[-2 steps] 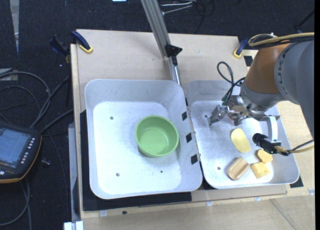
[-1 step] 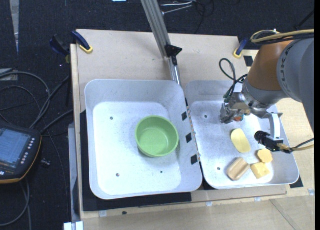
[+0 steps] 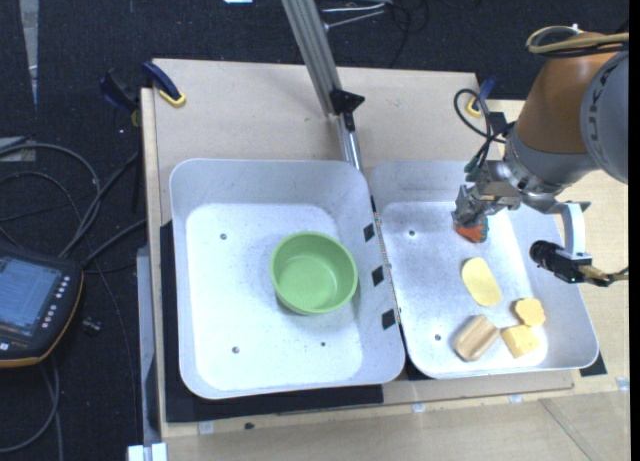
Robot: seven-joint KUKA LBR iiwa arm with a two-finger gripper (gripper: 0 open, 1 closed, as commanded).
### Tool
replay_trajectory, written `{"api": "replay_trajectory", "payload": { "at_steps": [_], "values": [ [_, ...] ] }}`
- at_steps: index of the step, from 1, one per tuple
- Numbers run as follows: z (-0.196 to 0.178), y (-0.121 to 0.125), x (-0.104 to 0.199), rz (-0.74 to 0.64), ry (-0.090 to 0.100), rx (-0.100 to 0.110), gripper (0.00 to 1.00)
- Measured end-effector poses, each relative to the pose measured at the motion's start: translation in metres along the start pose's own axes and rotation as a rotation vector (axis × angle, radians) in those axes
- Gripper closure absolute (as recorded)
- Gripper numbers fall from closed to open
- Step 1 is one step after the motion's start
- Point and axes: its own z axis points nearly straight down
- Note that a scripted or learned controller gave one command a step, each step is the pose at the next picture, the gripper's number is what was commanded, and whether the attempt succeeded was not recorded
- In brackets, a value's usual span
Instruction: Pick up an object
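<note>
Camera view, set above and looking down at a slant, takes in a pale wooden bench (image 3: 250, 114) carrying two shallow white plastic bins side by side. Far off to one side of the pincer, across the divide, lies the left-hand white bin (image 3: 205, 249), with a round light-green plastic bowl (image 3: 314, 271) sitting upright near its middle. Directly beneath the pincer is the right-hand white bin (image 3: 420, 279). Reaching over it is the grey arm with its orange band (image 3: 565, 99), and at its end the two-finger pincer (image 3: 473, 217) is lowered over the far part of that bin; whether it is released or clenched cannot be told, since the wrist hides its tips. Right at the pincer's lower end, touching or nearly so, shows a small red-orange object (image 3: 472, 233), only partly visible, so a grasp cannot be confirmed. Just nearer the camera than the pincer lies a pale yellow oval piece (image 3: 481, 281). Farther again toward the bin's near edge sit a tan rounded block (image 3: 474, 338), and beside it two small yellow chunks (image 3: 524, 327), touching one another.
</note>
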Motion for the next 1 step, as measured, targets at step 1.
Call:
{"api": "replay_trajectory", "payload": {
  "at_steps": [1],
  "values": [
    [-0.0524, 0.0011, -0.0001, 0.000, 0.000, 0.001, 1.00]
  ]
}}
